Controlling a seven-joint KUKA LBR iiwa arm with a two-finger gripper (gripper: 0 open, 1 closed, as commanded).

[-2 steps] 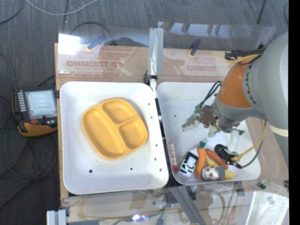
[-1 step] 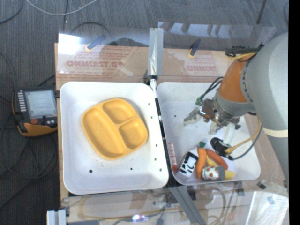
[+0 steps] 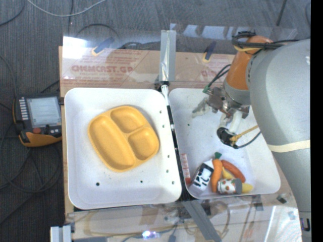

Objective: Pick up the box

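The box (image 3: 203,176) is small, black and white with a printed pattern. It lies tilted near the front edge of the right bin (image 3: 194,135), beside a carrot. My gripper (image 3: 221,108) hangs over the back part of the same bin, below the orange wrist band (image 3: 239,68). It is well apart from the box, roughly a third of the bin's length behind it, and nothing shows in its grasp.
A carrot (image 3: 217,172), a red sausage (image 3: 233,169), a small can (image 3: 229,186) and a yellow piece (image 3: 246,188) crowd the box's right side. A yellow divided plate (image 3: 123,137) lies in the left bin (image 3: 81,185). The grey arm (image 3: 282,100) covers the right bin's right side.
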